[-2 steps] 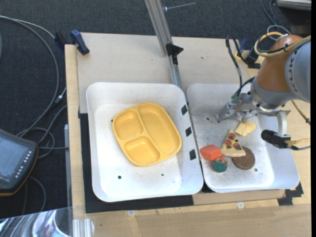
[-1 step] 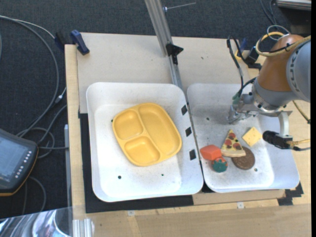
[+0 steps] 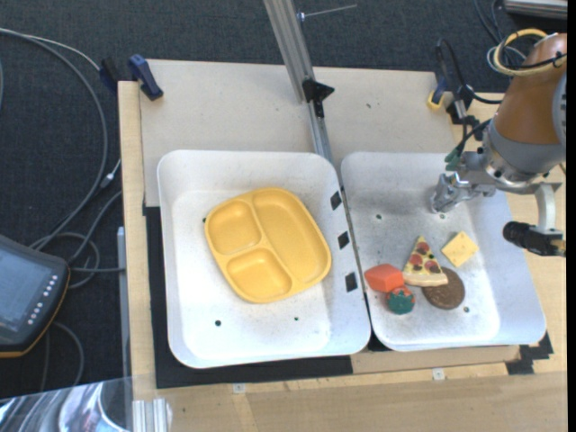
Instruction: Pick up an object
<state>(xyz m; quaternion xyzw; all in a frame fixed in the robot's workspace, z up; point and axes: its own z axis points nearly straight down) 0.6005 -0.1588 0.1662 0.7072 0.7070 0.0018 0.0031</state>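
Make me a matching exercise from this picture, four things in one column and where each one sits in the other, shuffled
Things:
1. yellow divided plate
2. pizza slice
3. cheese wedge
4. tool

Places:
A. above the right bin's far part
B. in the left bin
C. right bin, overlapping the brown cookie
D. right bin, near its right side, apart from the rest

Pairs: 1-B, 2-C, 3-D, 4-A

Pale wooden bench [image 3: 234,106] bearing two white bins [image 3: 180,268] side by side
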